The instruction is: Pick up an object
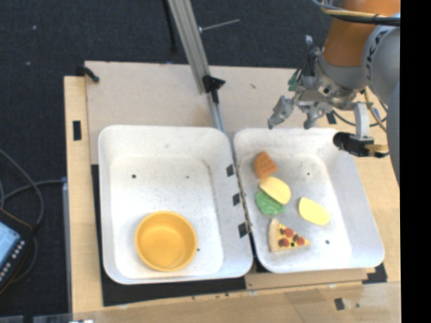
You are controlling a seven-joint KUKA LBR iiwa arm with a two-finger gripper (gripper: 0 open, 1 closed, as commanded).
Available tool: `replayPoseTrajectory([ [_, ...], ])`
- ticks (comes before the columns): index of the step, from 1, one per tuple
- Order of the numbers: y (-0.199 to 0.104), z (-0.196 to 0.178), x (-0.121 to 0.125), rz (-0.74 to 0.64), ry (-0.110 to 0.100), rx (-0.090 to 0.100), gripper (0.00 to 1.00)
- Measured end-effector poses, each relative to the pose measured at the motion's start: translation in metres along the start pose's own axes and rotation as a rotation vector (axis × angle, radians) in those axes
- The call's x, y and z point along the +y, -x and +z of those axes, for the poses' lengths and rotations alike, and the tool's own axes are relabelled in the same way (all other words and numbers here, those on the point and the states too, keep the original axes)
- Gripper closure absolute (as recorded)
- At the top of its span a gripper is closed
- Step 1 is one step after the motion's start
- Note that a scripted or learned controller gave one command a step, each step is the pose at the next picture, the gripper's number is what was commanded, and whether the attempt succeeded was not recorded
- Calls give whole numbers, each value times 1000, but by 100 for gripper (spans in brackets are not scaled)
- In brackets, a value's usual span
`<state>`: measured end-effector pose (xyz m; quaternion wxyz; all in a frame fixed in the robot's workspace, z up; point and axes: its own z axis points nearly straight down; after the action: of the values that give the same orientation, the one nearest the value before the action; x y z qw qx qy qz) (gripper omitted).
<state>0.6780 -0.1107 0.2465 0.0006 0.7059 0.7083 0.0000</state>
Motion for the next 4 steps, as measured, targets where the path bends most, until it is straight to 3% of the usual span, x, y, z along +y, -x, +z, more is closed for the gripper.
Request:
replayPoseTrajectory([
  [1,1,0,0,0,0,-1,0],
  [3,4,118,-6,4,-6,-1,0],
  [4,6,147,-6,4,-2,-2,0],
])
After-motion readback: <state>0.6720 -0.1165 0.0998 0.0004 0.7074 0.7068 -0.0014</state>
